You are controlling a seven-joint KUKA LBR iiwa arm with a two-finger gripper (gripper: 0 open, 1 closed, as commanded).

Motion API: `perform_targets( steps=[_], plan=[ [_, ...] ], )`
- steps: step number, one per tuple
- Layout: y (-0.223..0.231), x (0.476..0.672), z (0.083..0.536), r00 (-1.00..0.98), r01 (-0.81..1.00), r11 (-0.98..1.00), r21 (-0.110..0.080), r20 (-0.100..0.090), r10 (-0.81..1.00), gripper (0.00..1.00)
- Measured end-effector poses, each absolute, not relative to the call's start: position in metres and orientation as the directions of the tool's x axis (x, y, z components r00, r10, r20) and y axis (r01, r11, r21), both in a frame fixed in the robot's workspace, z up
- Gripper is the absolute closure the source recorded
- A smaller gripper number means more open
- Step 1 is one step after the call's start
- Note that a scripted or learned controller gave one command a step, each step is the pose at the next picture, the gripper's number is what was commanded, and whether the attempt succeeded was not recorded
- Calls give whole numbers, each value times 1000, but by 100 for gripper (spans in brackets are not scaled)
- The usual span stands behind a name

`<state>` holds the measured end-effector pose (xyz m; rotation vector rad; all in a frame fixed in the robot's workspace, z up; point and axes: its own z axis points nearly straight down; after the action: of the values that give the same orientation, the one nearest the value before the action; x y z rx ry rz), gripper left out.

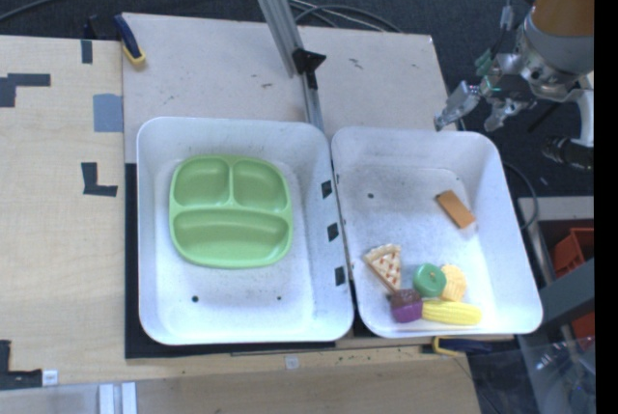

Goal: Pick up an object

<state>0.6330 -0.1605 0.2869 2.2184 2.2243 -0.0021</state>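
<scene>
— How far along is the pick?

— Barely begun, by my reading. The gripper (470, 105) hangs above the far right corner of the right bin (488, 151), outside its rim, and nothing sits between its fingers, which stand apart.

— And the candidates?

— All lie in the right bin. An orange block (455, 208) rests alone near the right wall. At the near edge cluster a waffle-patterned wedge (384, 264), a green round piece (430, 281), a purple piece (407, 309), and a yellow corn cob (450, 313), several touching. The left bin (154, 209) holds a green divided plate (231, 211).

— What remains?

— Everything, I judge: choosing a target, descending, closing, lifting.

— The surroundings?

— The table (58, 151) is pale wood, with a scuffed board under the bins' far side, tape marks at its left edge, and a blue-and-yellow tool (130, 41) by the far left. A metal pole (275, 2) slants across the far edge; cables trail over dark carpet beyond.
</scene>
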Motion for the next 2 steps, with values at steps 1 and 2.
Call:
perform_targets(
  steps=[1,2],
  plan=[
    [-161,633,287,-3,1000,3,-1,-1,1000,0],
    [-152,628,228,-2,1000,2,-7,0,1000,0]
  ],
)
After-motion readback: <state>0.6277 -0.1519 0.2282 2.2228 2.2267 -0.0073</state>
